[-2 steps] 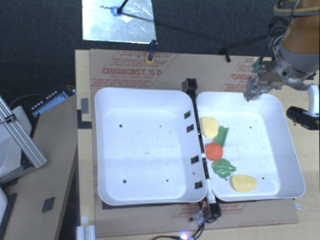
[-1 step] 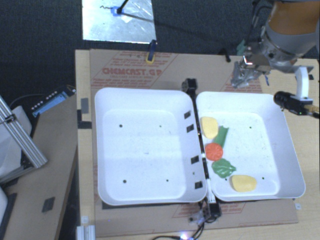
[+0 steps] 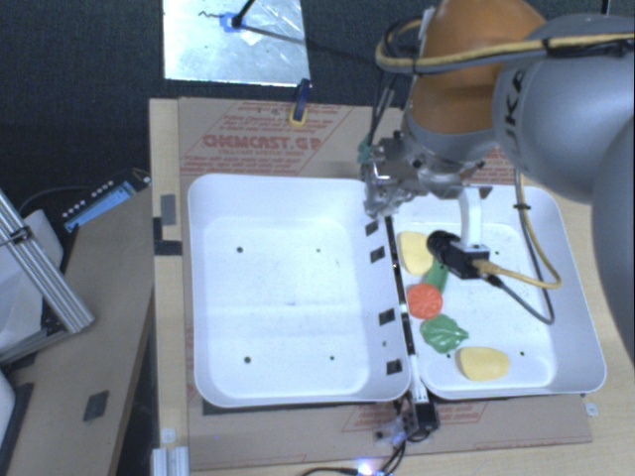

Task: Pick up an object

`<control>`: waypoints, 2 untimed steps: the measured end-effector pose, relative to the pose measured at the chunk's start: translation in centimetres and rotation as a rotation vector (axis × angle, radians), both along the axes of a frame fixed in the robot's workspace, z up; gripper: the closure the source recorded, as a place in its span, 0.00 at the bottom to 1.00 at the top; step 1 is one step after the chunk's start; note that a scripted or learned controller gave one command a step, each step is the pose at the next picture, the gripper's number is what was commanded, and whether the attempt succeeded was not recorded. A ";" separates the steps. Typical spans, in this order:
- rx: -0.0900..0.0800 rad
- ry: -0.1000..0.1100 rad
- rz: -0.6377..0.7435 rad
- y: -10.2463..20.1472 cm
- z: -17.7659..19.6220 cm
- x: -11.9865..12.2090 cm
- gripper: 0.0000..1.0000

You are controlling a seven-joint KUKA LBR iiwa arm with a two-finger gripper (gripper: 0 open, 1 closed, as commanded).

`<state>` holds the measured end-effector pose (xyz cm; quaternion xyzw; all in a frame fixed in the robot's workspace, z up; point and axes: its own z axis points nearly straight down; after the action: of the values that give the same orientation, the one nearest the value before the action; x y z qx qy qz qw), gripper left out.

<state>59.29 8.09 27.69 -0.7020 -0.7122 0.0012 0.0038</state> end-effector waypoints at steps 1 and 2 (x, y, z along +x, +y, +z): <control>0.001 -0.017 -0.002 9.0 8.6 -0.4 1.00; -0.001 -0.009 -0.005 13.6 9.3 -4.2 1.00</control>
<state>55.12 21.64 36.98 -0.7037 -0.7105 -0.0017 0.0001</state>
